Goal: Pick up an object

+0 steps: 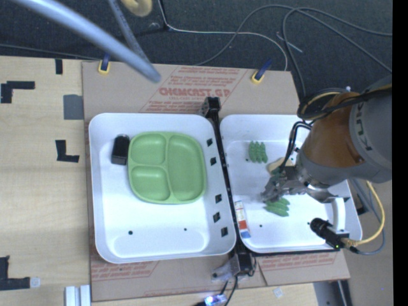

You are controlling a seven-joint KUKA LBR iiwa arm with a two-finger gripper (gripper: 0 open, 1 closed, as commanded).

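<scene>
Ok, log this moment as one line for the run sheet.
arm: over right bin | gripper: low, at green object | grasp: not confirmed | left bin: green divided plate, black object | second green piece: untouched

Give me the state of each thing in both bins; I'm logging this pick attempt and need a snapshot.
Green divided plate: flat in the left bin, right side up.
Black block: in the left bin, against the plate's left edge.
Upper green piece: loose in the right bin.
Lower green piece: on the bin floor at the gripper; grasp unclear.
Small tube: along the right bin's left wall.
</scene>
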